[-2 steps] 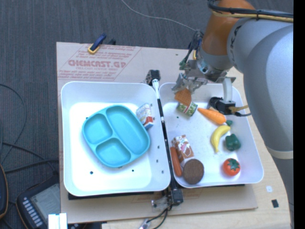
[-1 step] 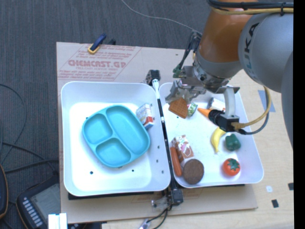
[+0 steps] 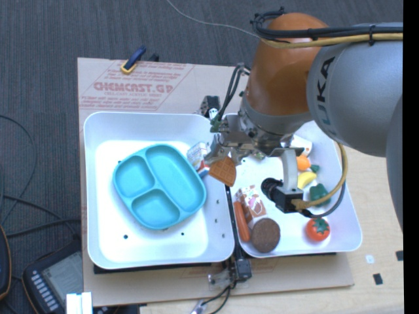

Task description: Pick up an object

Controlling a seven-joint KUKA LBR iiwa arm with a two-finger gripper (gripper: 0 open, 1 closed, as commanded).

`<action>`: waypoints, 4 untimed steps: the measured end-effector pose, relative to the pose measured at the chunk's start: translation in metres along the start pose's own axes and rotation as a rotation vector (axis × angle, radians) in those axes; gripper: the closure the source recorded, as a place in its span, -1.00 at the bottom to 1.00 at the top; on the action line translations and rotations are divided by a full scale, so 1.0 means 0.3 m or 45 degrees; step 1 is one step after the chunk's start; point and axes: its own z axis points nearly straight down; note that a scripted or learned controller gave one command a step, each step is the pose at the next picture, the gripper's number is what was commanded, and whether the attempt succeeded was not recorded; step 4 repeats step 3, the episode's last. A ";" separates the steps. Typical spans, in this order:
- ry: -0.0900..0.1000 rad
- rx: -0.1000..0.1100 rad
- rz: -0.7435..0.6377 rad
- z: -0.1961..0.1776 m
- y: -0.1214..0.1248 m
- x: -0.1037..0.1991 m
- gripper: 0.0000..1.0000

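My gripper (image 3: pixel 219 154) hangs over the divide between the two bins, under the orange wrist band. A brown waffle-patterned piece (image 3: pixel 224 171) sits right beneath its tip, at the left edge of the right bin (image 3: pixel 350 237); whether it is gripped is hidden. A crumpled silvery piece (image 3: pixel 196 154) lies just left of the gripper, at the right rim of the left bin (image 3: pixel 91 195). A blue divided plate (image 3: pixel 159 186) lies in the left bin.
The right bin holds a hot dog (image 3: pixel 242 222), a cake slice (image 3: pixel 253 201), a dark round cookie (image 3: pixel 265 235), a tomato (image 3: pixel 317 230), and green (image 3: pixel 318 191), yellow (image 3: pixel 307 178) and orange (image 3: pixel 302 163) pieces. The arm covers that bin's far part.
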 end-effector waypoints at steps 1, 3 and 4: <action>-0.002 0.004 0.001 0.356 0.191 0.088 1.00; -0.001 0.002 0.003 0.273 -0.040 -0.010 1.00; -0.001 0.002 0.003 0.273 -0.040 -0.010 1.00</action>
